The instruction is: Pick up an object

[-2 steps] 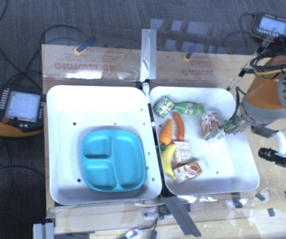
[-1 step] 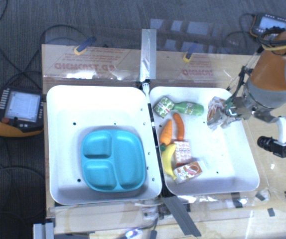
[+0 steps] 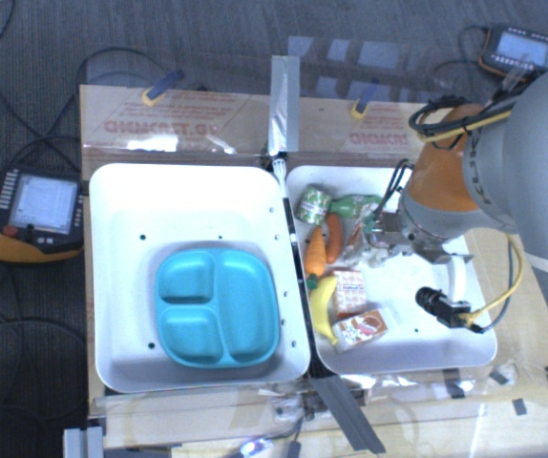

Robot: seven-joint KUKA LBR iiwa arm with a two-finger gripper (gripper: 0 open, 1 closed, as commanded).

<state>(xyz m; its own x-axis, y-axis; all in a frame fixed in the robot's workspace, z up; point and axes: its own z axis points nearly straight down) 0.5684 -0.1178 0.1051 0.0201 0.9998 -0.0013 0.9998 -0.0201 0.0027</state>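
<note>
Your claw (image 3: 377,229) sits low in the right bin (image 3: 446,351), up near the back of it, and I cannot tell how it is set from here. It is right beside a heap of small things, and I cannot tell if it touches any of them.

Look just left of the claw. A green packet (image 3: 352,204) lies by it, and next to that is a shiny green can (image 3: 313,203). Under the can is an orange carrot (image 3: 317,247), and a thin red thing (image 3: 334,238) lies beside the carrot. Lower down you see a small box with red print (image 3: 349,292), a yellow banana (image 3: 323,310) along the bin's left wall, and a red and white packet (image 3: 360,328) near the front. All of these things lie on the bin floor.

Behind the claw is the arm, grey with an orange band (image 3: 441,175). It comes in from the right. A yellow cable (image 3: 503,289) loops down from it to a black part (image 3: 438,303) over the right side of the bin.

The left bin (image 3: 121,208) sits right next to the right one. A blue tray with three parts (image 3: 219,304) lies in it.

Both bins rest on the counter (image 3: 188,122), which has brown card on top. A hand controller with a screen (image 3: 31,213) lies on the floor to the left, and another one (image 3: 515,53) is at the top right.
</note>
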